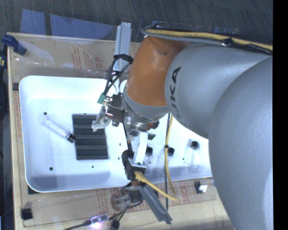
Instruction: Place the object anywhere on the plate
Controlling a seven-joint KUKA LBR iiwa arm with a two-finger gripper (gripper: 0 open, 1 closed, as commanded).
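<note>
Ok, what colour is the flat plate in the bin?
The plate is black, ridged; camera view.

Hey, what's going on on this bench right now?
The grey arm reaches in from the right, with its gripper over the white bin, at the right edge of a dark ribbed plate. A clear vial with a black cap lies on the bin floor beside the plate's left edge, not on it. Nothing shows as held.

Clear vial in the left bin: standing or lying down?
Lying down. The clear vial rests lengthwise on the floor of the white bin, black cap end towards the dark ribbed plate.
</note>
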